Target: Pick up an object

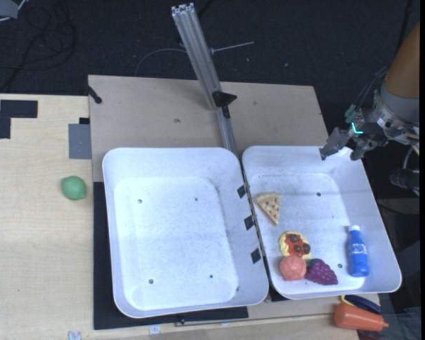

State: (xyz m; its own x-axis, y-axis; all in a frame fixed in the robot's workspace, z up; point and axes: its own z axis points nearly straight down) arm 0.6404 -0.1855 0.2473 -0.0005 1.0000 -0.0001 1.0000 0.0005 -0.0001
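The tool hangs over the top right corner of the right bin with its two fingers spread apart and nothing between them. The toys sit well below it in that bin — a pizza slice, a small pizza, a peach, purple grapes and a blue bottle. The bottle looks light, hard and a bit slippery — I would grab it across its round middle, since it lies apart from the others.

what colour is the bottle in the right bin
Blue with a white cap: the bottle, seen in the camera view.
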